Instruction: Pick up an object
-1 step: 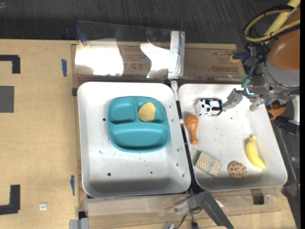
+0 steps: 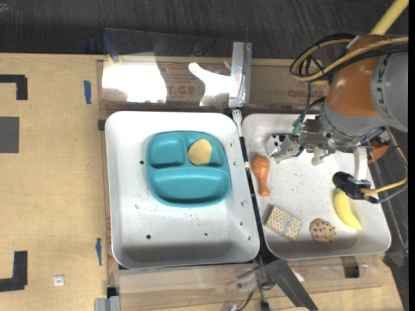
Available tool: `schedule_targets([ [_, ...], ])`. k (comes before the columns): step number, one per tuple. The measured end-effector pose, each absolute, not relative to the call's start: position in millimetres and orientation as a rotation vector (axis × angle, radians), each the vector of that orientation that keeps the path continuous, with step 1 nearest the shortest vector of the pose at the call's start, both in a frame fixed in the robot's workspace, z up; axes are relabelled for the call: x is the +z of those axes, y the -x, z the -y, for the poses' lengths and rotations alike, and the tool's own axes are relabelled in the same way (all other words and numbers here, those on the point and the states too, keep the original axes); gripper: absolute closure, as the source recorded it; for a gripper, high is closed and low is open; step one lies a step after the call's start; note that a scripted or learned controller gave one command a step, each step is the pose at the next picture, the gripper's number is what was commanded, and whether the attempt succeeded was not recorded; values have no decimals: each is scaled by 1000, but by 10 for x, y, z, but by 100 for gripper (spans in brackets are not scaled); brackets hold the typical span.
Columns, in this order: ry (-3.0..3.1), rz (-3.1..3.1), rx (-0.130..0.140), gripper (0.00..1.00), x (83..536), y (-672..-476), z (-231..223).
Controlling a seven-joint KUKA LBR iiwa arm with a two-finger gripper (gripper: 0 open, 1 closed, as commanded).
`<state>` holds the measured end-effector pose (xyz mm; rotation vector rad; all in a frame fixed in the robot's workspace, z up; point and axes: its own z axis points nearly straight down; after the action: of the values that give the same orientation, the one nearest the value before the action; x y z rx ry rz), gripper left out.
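Observation:
My gripper (image 2: 301, 153) hangs over the back part of the right bin (image 2: 311, 248), its fingers (image 2: 284, 149) spread open with nothing between them. To its left and a little nearer lies an orange chicken drumstick (image 2: 261, 173), close to the bin's left wall. A yellow banana (image 2: 346, 211) lies at the right, a round brown cookie (image 2: 322, 230) at the front, and a patterned cracker (image 2: 283, 222) to the cookie's left. None of them touches the gripper.
The left bin (image 2: 130, 232) holds a teal divided plate (image 2: 188, 185) with a yellow roundish food item (image 2: 200, 151) in its back right compartment. A black cable fitting (image 2: 350, 185) hangs from the arm above the banana. A clear plastic sheet (image 2: 168, 76) stands behind the bins.

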<state>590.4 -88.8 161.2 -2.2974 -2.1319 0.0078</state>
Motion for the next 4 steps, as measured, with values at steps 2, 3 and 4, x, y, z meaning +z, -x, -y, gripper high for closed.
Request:
schedule_targets([
  [2, 2013, 2421, -6, 0, 1584, -6685, 991],
  [3, 2095, 2371, -29, 0, 1154, -6756, 1397],
  [4, 1630, 2689, -4, 0, 1395, -6606, 1047],
])
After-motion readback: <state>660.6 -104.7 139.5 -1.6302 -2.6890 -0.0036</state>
